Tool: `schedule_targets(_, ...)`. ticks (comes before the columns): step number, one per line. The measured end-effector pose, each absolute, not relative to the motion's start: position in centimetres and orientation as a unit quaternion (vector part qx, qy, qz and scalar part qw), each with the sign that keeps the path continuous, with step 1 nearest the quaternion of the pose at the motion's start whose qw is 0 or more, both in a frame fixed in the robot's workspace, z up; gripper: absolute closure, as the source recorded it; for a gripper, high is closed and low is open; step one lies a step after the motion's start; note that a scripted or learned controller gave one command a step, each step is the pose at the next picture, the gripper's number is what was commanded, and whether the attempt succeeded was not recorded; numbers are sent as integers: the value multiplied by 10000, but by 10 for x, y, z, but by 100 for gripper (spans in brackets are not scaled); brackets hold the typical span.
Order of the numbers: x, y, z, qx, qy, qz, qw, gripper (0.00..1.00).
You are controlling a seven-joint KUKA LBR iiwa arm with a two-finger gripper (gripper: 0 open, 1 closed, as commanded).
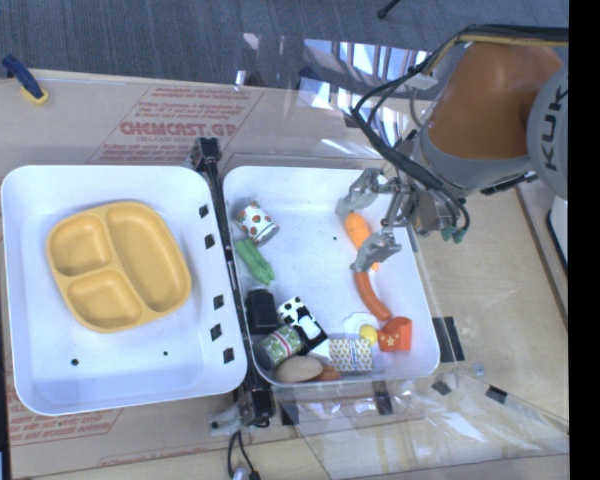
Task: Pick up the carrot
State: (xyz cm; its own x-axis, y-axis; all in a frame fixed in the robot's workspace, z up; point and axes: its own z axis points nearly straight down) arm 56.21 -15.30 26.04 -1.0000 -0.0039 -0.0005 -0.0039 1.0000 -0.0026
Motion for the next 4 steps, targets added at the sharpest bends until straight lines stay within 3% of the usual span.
schedule_targets(1, 620, -186, 219, 642, 9979, -4, -1, 0)
schedule_targets(2, 635, -208, 91, 590, 9983, -2, 2, 0)
schedule_targets(3, 639, -206, 105, 542, 9985, -9, 36, 100)
schedule_targets(4, 603, -129, 157, 1532, 9882, 8, 14, 100)
